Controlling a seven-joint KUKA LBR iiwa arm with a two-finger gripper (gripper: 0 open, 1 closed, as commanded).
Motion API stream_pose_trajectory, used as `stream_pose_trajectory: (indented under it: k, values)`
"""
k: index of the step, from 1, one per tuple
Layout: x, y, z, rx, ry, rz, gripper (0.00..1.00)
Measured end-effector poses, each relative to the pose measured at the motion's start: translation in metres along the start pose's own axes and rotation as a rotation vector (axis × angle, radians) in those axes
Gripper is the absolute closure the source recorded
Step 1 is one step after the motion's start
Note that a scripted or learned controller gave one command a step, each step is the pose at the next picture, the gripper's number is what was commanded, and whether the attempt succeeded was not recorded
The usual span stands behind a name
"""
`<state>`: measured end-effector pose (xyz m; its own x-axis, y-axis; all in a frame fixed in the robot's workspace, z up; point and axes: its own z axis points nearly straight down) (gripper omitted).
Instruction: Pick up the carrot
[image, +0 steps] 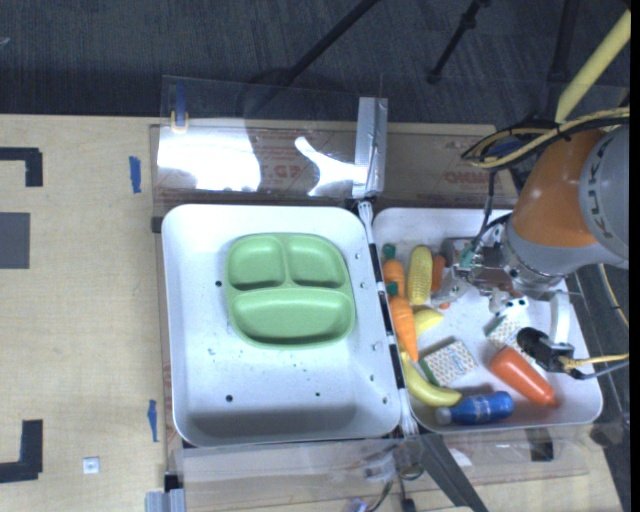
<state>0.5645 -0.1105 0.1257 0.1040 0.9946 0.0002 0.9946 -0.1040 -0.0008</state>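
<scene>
Lying along the left wall of the right-hand shallow white bin (590, 400), the slim tapered orange plastic carrot (402, 325) is the thing to fetch. From the gripper (482, 272), which hangs below the grey arm with the orange band (560, 200) over the upper middle of that bin, the carrot sits off to the view's left and somewhat nearer the camera, well apart, with other toys between. Its long axis runs roughly up and down the view, almost parallel to the bin wall it hugs.

Whether the gripper is released or clenched I cannot tell. The mechanism is a dark jumble from this angle, and nothing can be seen caught in it.

A yellow plastic corn cob (420, 275) stands between gripper and carrot, just beside the carrot's upper end. A yellow toy banana (430, 385) curls near its lower end. On the opposite side, below and to the right of the gripper, lies a fatter orange-red cone-shaped toy (522, 375) that could be mistaken for the target.

My judgement is that the approach needs a sideways shift toward the left wall, with the closing direction set across the carrot's length. The wall itself will probably crowd one side of the grasp.
</scene>
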Motion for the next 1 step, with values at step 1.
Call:
stream_pose_trajectory:
  k: [1]
  values:
    - [-0.0225,-0.0418,-0.0385,0.003,0.001,0.134,0.0]
